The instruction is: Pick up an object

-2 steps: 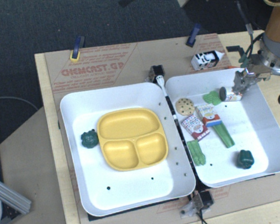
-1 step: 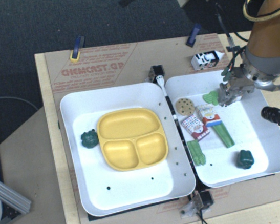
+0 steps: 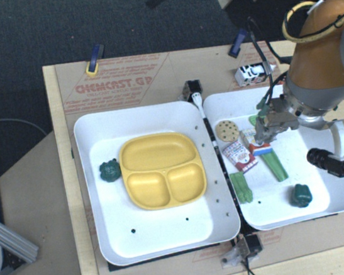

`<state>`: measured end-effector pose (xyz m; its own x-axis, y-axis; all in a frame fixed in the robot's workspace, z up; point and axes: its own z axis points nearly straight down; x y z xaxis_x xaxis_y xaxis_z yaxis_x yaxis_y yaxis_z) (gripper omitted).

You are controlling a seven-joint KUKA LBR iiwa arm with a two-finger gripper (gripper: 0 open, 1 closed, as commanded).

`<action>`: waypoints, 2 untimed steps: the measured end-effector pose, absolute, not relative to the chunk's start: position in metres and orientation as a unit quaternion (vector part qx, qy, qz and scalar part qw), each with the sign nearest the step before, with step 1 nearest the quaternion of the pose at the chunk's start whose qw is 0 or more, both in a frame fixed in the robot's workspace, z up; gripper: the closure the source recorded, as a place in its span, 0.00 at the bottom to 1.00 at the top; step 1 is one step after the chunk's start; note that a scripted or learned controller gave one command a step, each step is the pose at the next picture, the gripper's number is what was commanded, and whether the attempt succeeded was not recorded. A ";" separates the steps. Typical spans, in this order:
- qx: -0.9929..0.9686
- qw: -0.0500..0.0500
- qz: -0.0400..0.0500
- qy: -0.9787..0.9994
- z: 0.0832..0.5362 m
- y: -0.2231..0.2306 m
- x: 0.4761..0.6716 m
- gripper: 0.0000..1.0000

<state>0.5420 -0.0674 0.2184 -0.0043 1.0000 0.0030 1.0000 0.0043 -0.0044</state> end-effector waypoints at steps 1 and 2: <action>-0.705 0.003 0.000 -0.709 0.214 -0.012 0.527 1.00; -0.707 -0.002 -0.002 -0.707 0.235 -0.015 0.528 1.00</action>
<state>0.5278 -0.0151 0.2354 -0.0011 1.0000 -0.0002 1.0000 0.0011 0.0046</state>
